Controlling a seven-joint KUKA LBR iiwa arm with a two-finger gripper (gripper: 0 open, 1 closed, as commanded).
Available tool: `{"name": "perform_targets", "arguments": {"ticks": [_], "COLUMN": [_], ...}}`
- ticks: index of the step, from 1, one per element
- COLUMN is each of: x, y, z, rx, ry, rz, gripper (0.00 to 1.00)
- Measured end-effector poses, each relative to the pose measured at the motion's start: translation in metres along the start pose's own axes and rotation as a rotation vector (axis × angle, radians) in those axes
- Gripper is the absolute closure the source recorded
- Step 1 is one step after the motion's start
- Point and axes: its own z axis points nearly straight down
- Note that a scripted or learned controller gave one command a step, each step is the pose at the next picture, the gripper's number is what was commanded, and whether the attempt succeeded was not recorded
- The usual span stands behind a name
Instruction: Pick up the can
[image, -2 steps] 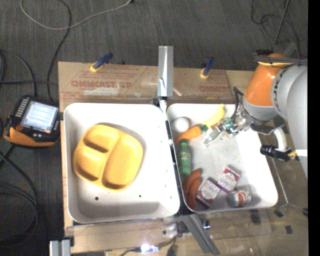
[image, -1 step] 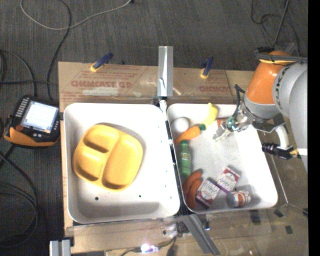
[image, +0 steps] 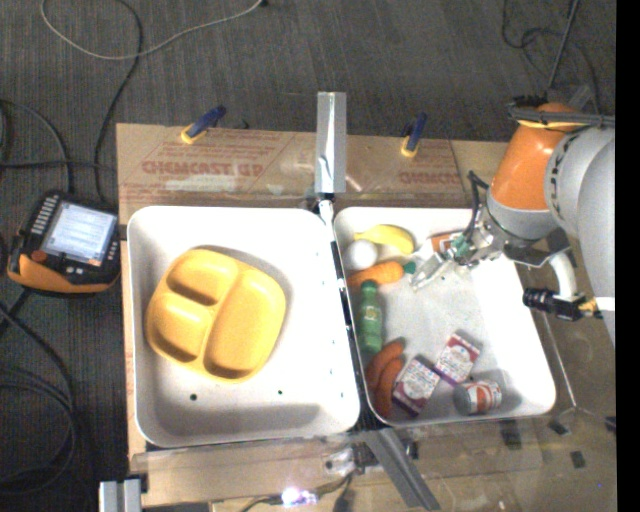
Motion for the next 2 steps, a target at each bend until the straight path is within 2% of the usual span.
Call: {"name": "perform_targets", "arguments": {"ticks": [1, 2], "x": [-0.0363, -0.0322], "y": [0.0196, 0.0231], "z": [0.0091, 0.0094], "rx": [0.003, -0.005], "ry": [0.020, 0.017], "rz": [0.029, 0.184], "gripper": [0.00, 0.00]}}
